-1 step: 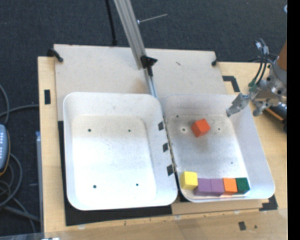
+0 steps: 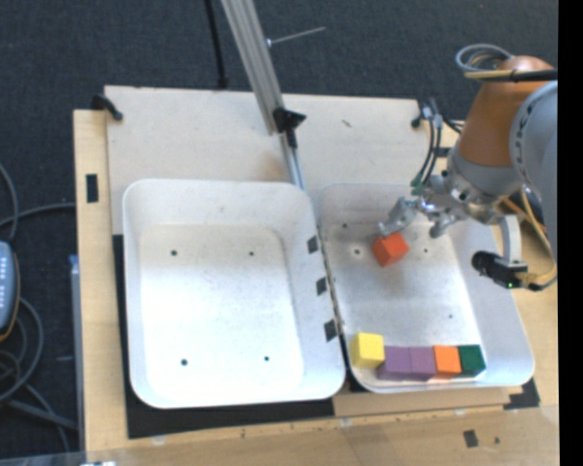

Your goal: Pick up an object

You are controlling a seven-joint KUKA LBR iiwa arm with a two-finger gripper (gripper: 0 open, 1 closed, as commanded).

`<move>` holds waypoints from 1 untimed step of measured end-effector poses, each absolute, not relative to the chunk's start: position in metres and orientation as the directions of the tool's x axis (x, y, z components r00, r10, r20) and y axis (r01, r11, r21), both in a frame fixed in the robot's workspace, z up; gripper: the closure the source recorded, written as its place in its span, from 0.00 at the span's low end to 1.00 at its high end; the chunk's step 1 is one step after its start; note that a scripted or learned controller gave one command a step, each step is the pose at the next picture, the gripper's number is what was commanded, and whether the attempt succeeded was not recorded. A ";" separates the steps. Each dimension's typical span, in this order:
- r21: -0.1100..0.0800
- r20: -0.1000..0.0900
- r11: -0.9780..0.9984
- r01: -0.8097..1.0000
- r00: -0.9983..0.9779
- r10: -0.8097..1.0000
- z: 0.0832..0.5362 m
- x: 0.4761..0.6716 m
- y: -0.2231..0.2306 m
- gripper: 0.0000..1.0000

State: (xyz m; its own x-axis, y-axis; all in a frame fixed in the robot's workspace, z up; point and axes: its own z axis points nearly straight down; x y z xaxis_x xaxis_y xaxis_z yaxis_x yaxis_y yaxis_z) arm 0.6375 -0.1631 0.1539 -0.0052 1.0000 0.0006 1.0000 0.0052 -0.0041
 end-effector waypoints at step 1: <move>0.004 0.000 0.005 1.000 -0.005 1.000 0.143 0.676 -0.143 0.00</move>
